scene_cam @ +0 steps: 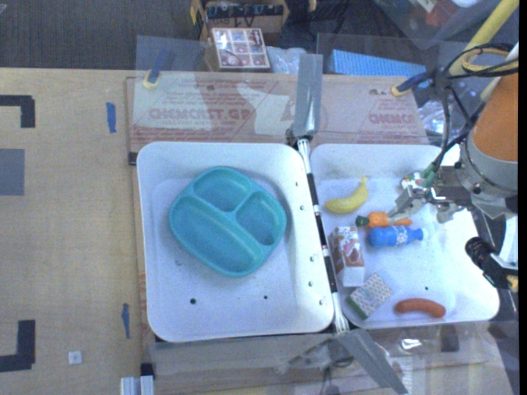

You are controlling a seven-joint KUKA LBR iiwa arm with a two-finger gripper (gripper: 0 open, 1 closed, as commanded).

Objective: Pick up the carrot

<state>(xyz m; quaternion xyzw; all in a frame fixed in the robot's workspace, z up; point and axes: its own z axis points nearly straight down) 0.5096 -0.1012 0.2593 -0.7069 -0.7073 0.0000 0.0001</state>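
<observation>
The carrot [378, 219], small and orange with a green top at its left end, lies in the right bin [461, 282] between the banana and the blue bottle. My gripper [407, 199] hangs just up and right of the carrot's right end. It is open, with one fingertip near the bin's upper middle and the other close above the carrot's tip. Nothing sits between the fingers.
Around the carrot lie a yellow banana [348, 197], a blue bottle [394, 236], a small carton [348, 254], a patterned packet [370, 293] and a red sausage [420, 307]. The left bin [165, 303] holds a teal divided plate [227, 219].
</observation>
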